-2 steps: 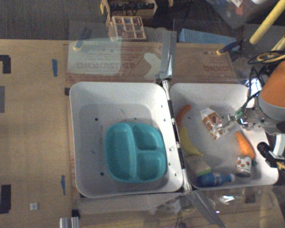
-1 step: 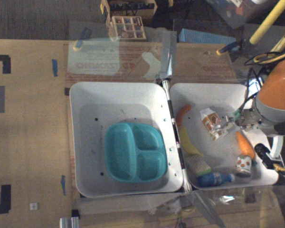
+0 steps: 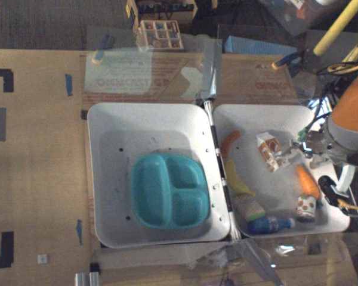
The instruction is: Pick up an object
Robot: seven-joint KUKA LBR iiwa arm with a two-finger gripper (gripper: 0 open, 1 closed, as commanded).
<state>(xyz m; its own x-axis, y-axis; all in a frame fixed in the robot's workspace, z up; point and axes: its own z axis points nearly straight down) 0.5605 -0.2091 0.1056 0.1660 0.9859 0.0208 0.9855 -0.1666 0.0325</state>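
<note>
The right bin (image 3: 250,117) holds several small objects. A small white and orange carton (image 3: 267,150) lies near its middle. An orange carrot (image 3: 308,182) lies by the right wall, with a small printed can (image 3: 306,207) just below it. A yellow banana (image 3: 238,181) and an orange sausage shape (image 3: 230,142) lie along the left wall. A grey jar (image 3: 250,207) and a blue bottle (image 3: 269,224) rest at the front. My gripper (image 3: 293,150) hangs low over the right side of this bin, just right of the carton and above the carrot.
A teal divided plate (image 3: 169,190) lies in the left bin (image 3: 107,130). The arm's orange band (image 3: 353,107) is over the right bin's right rim. Boxes and clutter stand beyond the bench's far edge.
</note>
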